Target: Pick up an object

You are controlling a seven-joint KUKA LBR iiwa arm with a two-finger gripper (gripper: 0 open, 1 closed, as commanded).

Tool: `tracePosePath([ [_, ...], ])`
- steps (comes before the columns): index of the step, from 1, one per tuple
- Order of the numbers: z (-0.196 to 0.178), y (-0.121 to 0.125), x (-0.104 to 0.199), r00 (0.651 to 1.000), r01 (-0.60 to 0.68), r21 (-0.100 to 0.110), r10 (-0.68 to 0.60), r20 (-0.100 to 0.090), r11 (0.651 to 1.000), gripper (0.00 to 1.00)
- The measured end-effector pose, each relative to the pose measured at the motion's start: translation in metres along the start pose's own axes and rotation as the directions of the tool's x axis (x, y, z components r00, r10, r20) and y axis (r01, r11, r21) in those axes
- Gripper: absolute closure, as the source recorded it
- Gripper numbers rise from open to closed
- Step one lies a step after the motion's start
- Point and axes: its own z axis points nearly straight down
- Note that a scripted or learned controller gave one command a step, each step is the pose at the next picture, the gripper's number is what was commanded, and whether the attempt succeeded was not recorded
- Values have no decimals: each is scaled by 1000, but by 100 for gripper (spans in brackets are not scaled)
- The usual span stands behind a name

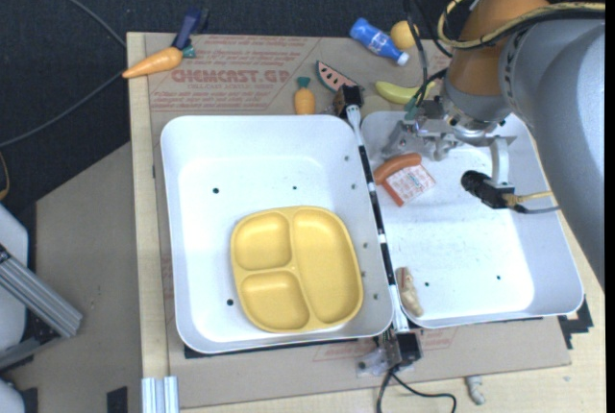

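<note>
- An orange-red packet (405, 179) with a white label is seen lying flat in the upper left part of the right bin (480, 257), close to the divide between the bins; it is judged the likeliest object for the pick.
- The claw (430, 134) is positioned just above and beside the packet's upper edge, near the bin's back wall. Whether the claw is released or clenched cannot be told, since its tips are lost against the wrist hardware.
- Nothing can be made out as gripped, so the pick is judged not yet done: the grasp and the lift are both left.
- A small beige item (409, 291) is seen at the lower left edge of the same bin, well apart from the claw.
- The left bin (192, 171) is occupied by a yellow divided tray (296, 267).
- Behind the bins, a carrot (154, 63), a watermelon slice (332, 75), a banana (399, 92) and a blue bottle (377, 40) are scattered on the tabletop (240, 80).
- Red printing on the tabletop's cardboard is partly legible, seemingly "CHEMCAST GP"; the packet's label is too small to be read.
</note>
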Motion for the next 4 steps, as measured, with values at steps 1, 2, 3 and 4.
tracePosePath([
  [1,0,0,1,1000,0,0,0,0,1000,0],
  [2,0,0,1,1000,0,-1,0,1,1000,0],
  [3,0,0,3,1000,0,-1,0,1,1000,0],
  [4,0,0,-3,1000,-1,-2,1,1,1000,0],
])
